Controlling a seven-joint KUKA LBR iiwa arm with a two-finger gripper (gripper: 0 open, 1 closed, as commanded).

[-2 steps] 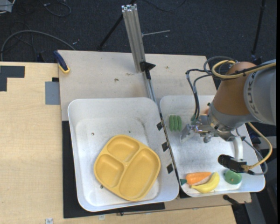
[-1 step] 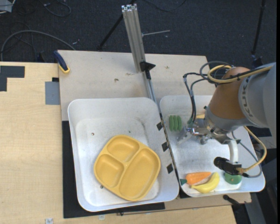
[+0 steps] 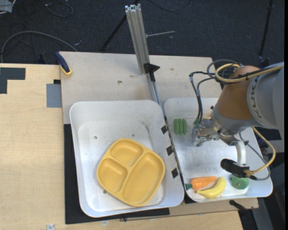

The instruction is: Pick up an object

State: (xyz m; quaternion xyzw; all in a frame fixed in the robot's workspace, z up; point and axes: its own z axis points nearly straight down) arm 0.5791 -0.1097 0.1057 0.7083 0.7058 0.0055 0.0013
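At the lower right of the frame a carrot [image 3: 203,181], banana [image 3: 213,189] and green piece [image 3: 239,182] lie in the right bin [image 3: 206,157], the pincer [image 3: 201,137] hangs above its middle, grip state indiscernible, beside a green ridged item [image 3: 180,126], while the left bin [image 3: 86,128] holds a yellow divided plate [image 3: 130,171].

Both white bins [image 3: 86,128] look like matt plastic. The yellow divided plate [image 3: 130,171] is smooth, faintly glossy plastic. The bench [image 3: 24,143] is pale wood; the upright post [image 3: 138,37] brushed metal.
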